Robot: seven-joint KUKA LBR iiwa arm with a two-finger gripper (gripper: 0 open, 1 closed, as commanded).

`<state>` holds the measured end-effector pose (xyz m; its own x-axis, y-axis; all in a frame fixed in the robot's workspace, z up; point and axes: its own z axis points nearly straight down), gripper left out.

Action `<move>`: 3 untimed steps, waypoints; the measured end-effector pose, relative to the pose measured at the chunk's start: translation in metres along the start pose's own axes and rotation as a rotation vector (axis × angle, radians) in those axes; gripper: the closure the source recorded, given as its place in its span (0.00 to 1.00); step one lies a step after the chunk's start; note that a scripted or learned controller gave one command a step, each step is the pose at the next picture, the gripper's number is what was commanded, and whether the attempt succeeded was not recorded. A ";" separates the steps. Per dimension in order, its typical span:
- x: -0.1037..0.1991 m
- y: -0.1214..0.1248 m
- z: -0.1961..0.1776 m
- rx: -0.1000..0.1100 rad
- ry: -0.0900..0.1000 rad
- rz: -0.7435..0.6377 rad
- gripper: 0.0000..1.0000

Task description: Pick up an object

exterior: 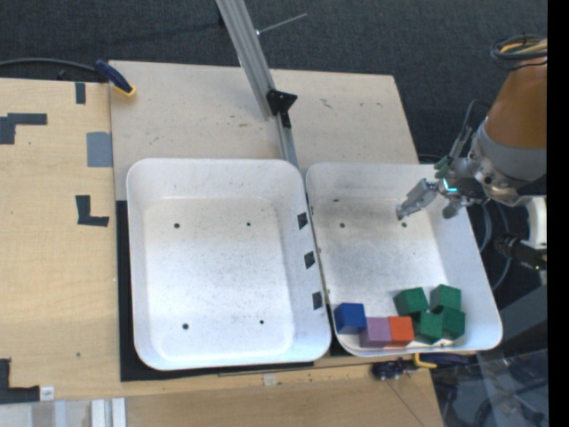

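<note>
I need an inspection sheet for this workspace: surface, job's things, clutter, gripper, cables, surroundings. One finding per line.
Surface: wooden bench bearing left bin and right bin, side by side.
Job's things: blue block, purple block, orange block and green blocks, clustered in the right bin's near corner.
Clutter: nothing seen.
Gripper: gripper above the right bin's far part, holding nothing.
Cables: black cable at the bench's far left.
Surroundings: dark carpet; slanted metal rail.

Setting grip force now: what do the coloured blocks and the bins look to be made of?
The blocks look like solid painted wood or hard plastic: flat matte colour, crisp edges, no glare; which one, I can't tell. The right bin and left bin look like moulded white plastic: rounded corners, thin raised rims, a dull sheen speckled with dark scuffs.
</note>
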<state>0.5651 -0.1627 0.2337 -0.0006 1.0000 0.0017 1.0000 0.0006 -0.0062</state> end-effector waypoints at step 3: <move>0.014 0.004 0.114 0.001 -0.001 -0.001 0.00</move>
<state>0.5688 -0.1481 0.1197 -0.0016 1.0000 0.0008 1.0000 0.0016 -0.0071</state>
